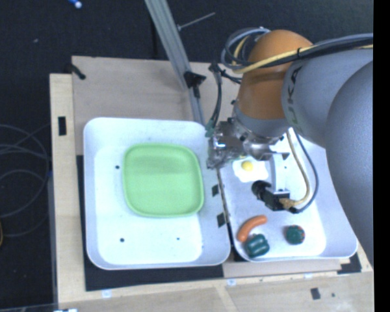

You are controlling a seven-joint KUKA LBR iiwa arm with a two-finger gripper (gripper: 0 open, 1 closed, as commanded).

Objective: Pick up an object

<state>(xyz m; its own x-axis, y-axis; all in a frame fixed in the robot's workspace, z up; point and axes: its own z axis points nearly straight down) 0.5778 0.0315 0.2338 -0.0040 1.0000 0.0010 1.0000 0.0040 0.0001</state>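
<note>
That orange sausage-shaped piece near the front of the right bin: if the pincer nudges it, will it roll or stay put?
The orange piece looks rounded and elongated, so a sideways push would probably roll it. It lies against or very close to the dark green block, which may stop it on that side. Its slightly bent shape suggests it would wobble rather than roll straight.

A single fixed camera hangs above the surface and looks down at a slant, far enough back to take in both white bins whole. The left bin sits at frame centre, the right bin toward 4 o'clock. The grey arm enters from 2 o'clock, nearest the lens. Dark floor borders the frame from 9 to 12 o'clock.
</note>
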